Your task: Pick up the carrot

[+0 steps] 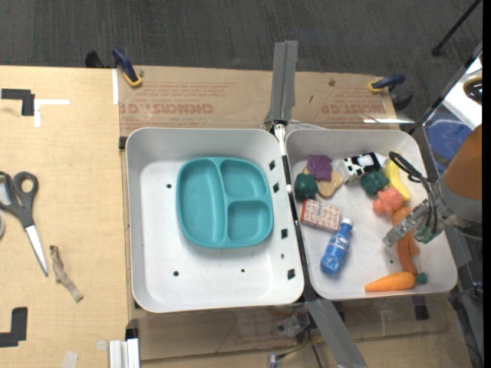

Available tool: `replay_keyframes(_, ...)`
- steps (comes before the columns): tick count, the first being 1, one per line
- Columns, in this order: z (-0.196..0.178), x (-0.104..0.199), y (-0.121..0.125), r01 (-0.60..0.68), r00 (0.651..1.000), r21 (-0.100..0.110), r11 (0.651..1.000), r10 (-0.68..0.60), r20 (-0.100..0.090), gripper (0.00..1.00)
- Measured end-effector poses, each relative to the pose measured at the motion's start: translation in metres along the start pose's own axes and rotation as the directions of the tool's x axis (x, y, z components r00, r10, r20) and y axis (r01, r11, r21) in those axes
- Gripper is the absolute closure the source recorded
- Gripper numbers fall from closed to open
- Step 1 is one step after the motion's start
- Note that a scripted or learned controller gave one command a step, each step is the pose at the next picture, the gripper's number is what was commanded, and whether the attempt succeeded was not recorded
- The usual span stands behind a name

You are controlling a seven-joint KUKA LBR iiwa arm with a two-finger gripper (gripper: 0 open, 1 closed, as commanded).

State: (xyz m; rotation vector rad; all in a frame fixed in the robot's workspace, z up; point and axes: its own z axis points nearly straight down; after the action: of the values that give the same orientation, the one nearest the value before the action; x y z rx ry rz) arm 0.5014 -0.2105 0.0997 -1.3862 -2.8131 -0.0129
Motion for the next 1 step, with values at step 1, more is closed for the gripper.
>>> replay_keyframes(1, -0.0237, 0.0769, 0.0293, -0.247, 0.969, 0.004, 0.969, 0.247, 0.008, 1.0)
